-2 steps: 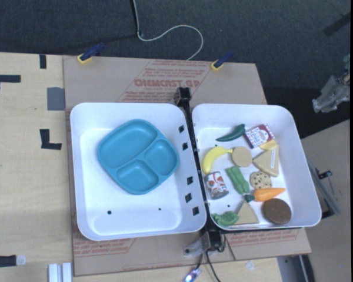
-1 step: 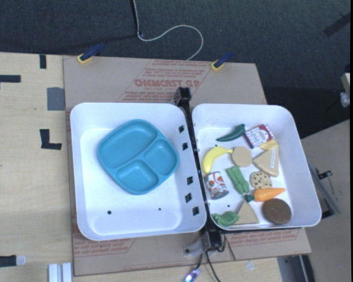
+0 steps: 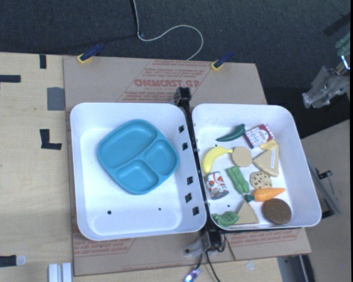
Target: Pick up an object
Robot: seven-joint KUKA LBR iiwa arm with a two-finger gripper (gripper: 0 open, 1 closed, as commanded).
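From the overhead camera I see two white bins side by side on a cardboard sheet; the left bin holds a blue divided plate, lying flat and a little askew, with three compartments facing up.

The right bin carries the toy food I can pick from; a yellow banana lies near the bin's left wall, with a dark green pepper above it and a small red carton just right of the pepper; a round tan biscuit sits beside the banana's tip; a pale wedge of cheese lies right of that; a chip cookie is just below the wedge; a green pea pod runs down the middle, and a small red and white can lies left of it; an orange carrot points right, above a brown round patty; a tan triangular slice and a green leafy piece sit at the near edge.

The gripper hangs at the right edge of my view, outside the bins and well apart from every item; it is a grey blur at this angle, and I cannot tell how it is set; nothing is visible in its grasp.
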